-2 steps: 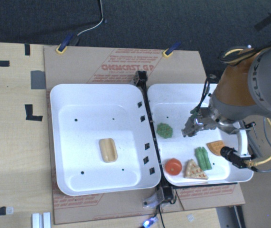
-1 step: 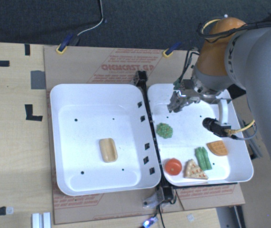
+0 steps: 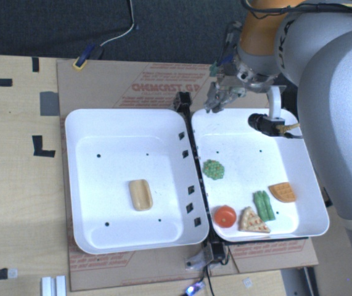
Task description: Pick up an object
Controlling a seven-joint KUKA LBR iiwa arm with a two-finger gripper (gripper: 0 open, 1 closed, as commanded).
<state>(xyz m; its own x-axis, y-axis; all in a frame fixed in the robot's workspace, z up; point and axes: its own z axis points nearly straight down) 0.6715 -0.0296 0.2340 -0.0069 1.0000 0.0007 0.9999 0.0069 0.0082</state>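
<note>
Pincer [image 3: 216, 105] hangs over the far left corner of the right bin [image 3: 299, 165], above the divider; whether it is spread or pressed together cannot be told. Nothing visible between its tips. Within the right bin: broccoli [image 3: 213, 169] toward the left wall, tomato [image 3: 225, 216], pizza slice [image 3: 253, 221], green beans [image 3: 262, 205] and orange piece [image 3: 282, 192] along the near edge. Bread roll [image 3: 140, 194] lies in the left bin [image 3: 83, 134].

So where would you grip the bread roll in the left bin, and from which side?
Probably across its short sides at mid-length, coming straight down. The bread roll lies flat, long axis running near to far, alone on the left bin floor, clear of the walls.
</note>
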